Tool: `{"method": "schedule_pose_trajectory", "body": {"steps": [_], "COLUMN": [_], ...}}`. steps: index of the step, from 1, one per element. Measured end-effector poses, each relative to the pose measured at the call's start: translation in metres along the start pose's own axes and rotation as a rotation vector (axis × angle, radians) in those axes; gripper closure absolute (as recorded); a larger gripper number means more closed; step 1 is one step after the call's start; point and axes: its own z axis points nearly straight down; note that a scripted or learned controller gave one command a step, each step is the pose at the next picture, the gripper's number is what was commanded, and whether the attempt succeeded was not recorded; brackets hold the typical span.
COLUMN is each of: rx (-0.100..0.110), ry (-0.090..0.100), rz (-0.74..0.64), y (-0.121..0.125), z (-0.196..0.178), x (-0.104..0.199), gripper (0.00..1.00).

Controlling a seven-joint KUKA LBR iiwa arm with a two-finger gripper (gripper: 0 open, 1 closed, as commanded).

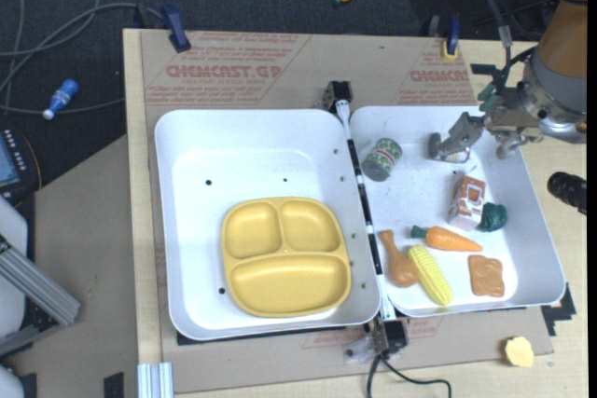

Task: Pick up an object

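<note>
My gripper [478, 144] hovers over the far part of the right bin [541, 242], its two grey fingers [449, 143] spread open with nothing between them. Below it in that bin lie a small green-labelled can [381, 157] on its side, a brown and white carton [468, 199], a dark green toy [493, 217], an orange carrot [449, 240], a yellow corn cob [431, 274], a brown drumstick [399, 262] and a flat brown piece [486, 276]. The carton is the closest, just below the fingers.
The left bin [187, 163] holds a yellow divided plate [284, 256]. A black divider strip [359, 191] runs between the bins. A yellow piece [519, 351] lies on the bench outside the right bin. Blue clamps [173, 23] grip the board's far edge.
</note>
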Motion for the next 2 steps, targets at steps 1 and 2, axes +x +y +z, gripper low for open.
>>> {"method": "schedule_pose_trajectory", "body": {"steps": [1, 2], "rx": [-0.002, 0.01], "ry": [-0.002, 0.001], "rz": [0.003, 0.004], "y": [0.05, 0.028], "z": [0.091, 0.204], "x": [-0.063, -0.096], "gripper": [0.0, 0.0]}}
